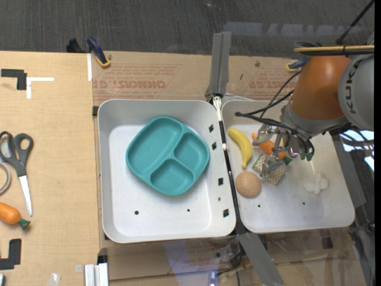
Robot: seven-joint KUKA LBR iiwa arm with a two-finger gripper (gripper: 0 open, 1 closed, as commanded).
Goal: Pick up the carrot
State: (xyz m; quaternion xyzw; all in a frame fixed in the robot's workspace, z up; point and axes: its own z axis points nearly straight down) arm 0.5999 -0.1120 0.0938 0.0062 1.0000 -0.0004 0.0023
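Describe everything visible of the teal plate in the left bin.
The teal plate is a rounded, glossy, plastic-looking tray split by raised ridges into three compartments, one large and two smaller. It lies flat, right side up and turned at an angle, on the floor of the left white bin, somewhat above the bin's middle in the camera view. Its compartments hold nothing. Nothing but the bin floor touches it; the gripper is over the other bin.

Dark floor [149, 11], wooden bench [47, 159]
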